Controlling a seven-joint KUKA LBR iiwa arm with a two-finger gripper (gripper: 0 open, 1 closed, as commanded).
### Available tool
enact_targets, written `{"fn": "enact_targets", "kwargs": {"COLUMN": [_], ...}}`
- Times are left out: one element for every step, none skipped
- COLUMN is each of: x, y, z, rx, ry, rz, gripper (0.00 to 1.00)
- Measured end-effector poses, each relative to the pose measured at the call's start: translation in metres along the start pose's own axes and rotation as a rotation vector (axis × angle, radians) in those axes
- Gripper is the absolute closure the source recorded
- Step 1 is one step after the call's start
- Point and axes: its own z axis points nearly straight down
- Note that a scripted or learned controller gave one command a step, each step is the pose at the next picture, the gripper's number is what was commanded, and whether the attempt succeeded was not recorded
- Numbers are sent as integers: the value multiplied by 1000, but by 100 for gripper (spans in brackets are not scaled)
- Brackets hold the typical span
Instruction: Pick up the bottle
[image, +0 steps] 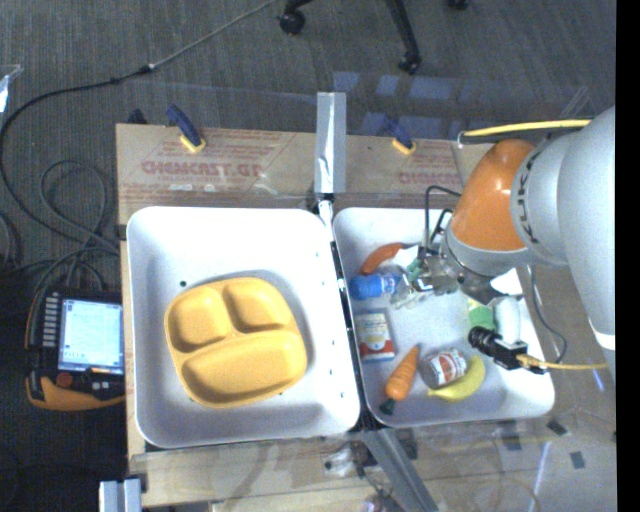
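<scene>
Grey arm over right bin; bottle touching jaws, grip state unclear

The bench is carrying two shallow white bins side by side, its brown board showing beyond them with faded red lettering. The right bin is sitting directly under the gripper, its floor spreading out below and to either side of it. The left bin is lying well off to the gripper's left, its near wall touching the right bin's — a metal post is standing at the seam. Two blue clamps are gripping the board's far edge, above the gripper.
</scene>
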Motion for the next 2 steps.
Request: {"fn": "enact_targets", "kwargs": {"x": [1,6], "y": [0,30], "z": [2,3], "rx": [0,6], "ry": [0,-1], "rz": [-2,464], "gripper": [0,0]}}
